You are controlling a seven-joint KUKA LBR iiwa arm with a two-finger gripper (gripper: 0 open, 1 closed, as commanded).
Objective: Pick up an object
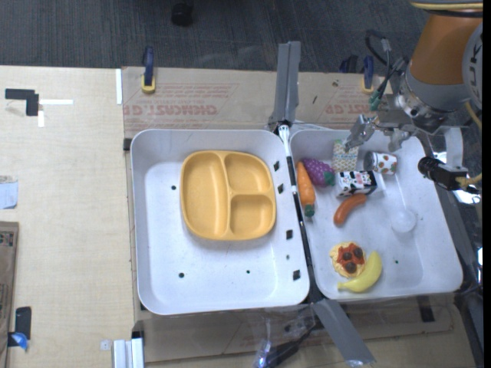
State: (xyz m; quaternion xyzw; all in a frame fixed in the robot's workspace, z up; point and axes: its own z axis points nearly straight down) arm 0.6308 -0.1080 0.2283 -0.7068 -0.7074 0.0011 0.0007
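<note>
The right bin [437,271] holds several toys: a pale checkered block [344,158], purple grapes [317,171], a carrot [306,189], a black-and-white spotted piece [357,181], a red sausage [350,208], a small white and orange item [387,163], a pizza slice [349,257] and a banana [365,275]. My gripper [359,134] hangs over the bin's far side, just above and to the right of the checkered block. It is too small and cluttered to tell whether it touches the block.
A yellow divided plate [228,194] lies in the left bin [157,271]. A metal divider [288,83] stands between the bins at the back. A clear cup [403,221] lies in the right bin. Cables and the arm's wrist [441,67] crowd the far right corner.
</note>
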